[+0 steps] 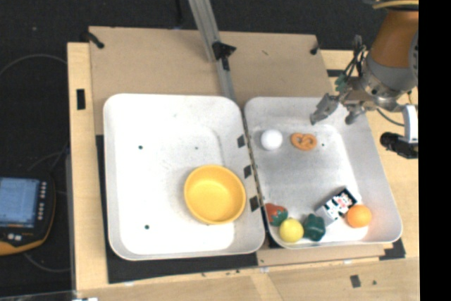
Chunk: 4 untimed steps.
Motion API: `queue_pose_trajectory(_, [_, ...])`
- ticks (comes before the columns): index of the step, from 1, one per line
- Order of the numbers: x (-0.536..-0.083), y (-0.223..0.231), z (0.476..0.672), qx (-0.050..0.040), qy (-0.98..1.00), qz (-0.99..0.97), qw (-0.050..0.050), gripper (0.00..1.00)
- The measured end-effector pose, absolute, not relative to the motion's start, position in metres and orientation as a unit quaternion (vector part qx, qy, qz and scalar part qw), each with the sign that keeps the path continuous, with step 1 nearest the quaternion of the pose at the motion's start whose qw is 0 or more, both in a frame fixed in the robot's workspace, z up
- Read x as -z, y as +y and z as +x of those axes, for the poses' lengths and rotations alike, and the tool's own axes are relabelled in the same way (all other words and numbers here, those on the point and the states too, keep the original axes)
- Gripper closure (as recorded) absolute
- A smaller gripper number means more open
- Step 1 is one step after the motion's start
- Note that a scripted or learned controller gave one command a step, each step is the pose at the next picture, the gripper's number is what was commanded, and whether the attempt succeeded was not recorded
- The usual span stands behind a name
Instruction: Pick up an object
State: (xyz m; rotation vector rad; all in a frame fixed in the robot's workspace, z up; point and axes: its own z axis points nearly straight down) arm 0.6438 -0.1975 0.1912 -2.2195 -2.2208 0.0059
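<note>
My gripper (pixel 337 111) hangs over the back edge of the right bin (pixel 370 158), its two fingers spread apart with nothing between them. A brown pretzel-shaped piece (pixel 304 142) lies just below and left of it, with a white ball (pixel 271 139) further left. Along the bin's front edge sit an orange ball (pixel 359 216), a black and white block (pixel 337 204), a dark green piece (pixel 314 227), a yellow ball (pixel 291 230) and a red and green piece (pixel 275 211).
The left bin (pixel 141 144) holds a yellow bowl (pixel 214 193) near its front right corner. A grey metal pole (pixel 204 14) slants up from between the bins. A handheld pendant (pixel 22 211) lies at the far left, off the bench.
</note>
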Motion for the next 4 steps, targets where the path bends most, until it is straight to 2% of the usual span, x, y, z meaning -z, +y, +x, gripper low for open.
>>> queue_pose_trajectory(1, [-0.132, -0.197, 0.643, -0.0007, -0.707, -0.707, -0.001, 0.0])
queue_pose_trajectory(2, [-0.102, -0.199, 0.644, -0.0001, -0.707, -0.708, -0.003, 0.0])
queue_pose_trajectory(3, [-0.114, -0.2, 0.645, 0.0002, -0.707, -0.707, -0.005, 1.0])
queue_pose_trajectory(4, [-0.179, -0.201, 0.649, 0.0023, -0.708, -0.706, -0.004, 1.0])
